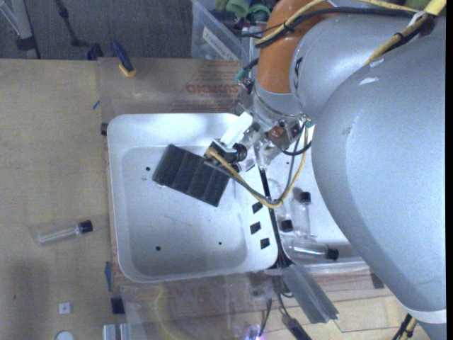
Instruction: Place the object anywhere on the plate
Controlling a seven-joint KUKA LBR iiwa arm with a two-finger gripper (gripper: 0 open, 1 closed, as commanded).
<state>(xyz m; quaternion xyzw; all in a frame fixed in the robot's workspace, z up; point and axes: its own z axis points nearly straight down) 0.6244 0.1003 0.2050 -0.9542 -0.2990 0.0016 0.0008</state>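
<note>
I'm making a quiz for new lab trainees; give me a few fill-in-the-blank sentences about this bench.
The ribbed slab lying in the left bin is ___ in colour.
The clear vial on the wooden bench left of the bins has a black ___.
The band above the arm's wrist is ___.
Missing words: black; cap; orange.

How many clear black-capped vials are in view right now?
3 vials: one on the bench left of the bins, two in the right bin by the arm, which may hide more.
</note>
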